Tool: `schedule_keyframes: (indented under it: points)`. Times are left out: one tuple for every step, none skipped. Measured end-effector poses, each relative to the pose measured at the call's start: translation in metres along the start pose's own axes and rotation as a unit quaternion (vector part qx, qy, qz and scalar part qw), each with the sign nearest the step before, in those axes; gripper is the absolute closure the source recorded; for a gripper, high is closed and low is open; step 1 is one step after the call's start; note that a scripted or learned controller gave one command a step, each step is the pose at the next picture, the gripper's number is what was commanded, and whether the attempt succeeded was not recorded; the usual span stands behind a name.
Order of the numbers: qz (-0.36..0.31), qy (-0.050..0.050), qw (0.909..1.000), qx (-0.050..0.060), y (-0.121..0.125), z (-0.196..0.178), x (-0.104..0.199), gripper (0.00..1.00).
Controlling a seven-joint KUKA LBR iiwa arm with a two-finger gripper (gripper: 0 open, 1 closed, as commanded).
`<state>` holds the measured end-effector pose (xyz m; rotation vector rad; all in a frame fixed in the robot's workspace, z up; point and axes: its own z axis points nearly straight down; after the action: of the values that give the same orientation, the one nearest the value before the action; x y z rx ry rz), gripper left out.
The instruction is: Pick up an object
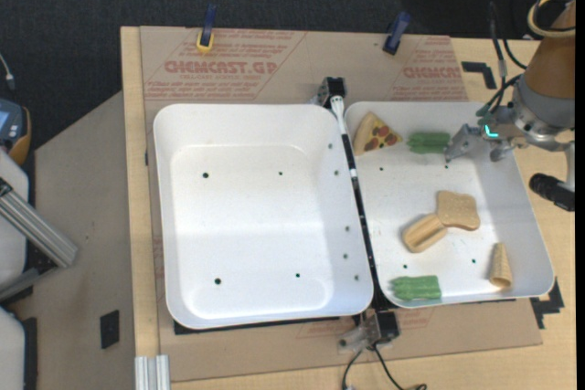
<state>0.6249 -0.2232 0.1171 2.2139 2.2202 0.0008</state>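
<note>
Camera view: gripper (472,144) hovering over right bin (526,196), fingers (454,148) spread apart, gripping nothing. Green object (428,142) lying just left of them, beside pizza slice (374,133), not between.

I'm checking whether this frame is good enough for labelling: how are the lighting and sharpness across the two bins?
Camera view: lighting is even and bright, with mild glare washing out the left bin floor; soft shadows sit under the bread slice and along the bin rims; the food items look reasonably sharp, while the claw at the right bin's far edge is slightly soft.
</note>
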Motion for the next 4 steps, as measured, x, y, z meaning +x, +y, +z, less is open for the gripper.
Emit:
schedule_keyframes:
  points:
    - [0.004, 0.002, 1.0, 0.004, -0.101, -0.06, -0.002, 0.0]
    - [-0.002, 0.006, 1.0, 0.001, 0.002, 0.037, 0.006, 0.0]
    - [0.002, 0.0, 1.0, -0.001, -0.033, -0.062, -0.002, 0.0]
    - [0.003, 0.003, 1.0, 0.003, -0.093, -0.093, -0.001, 0.0]
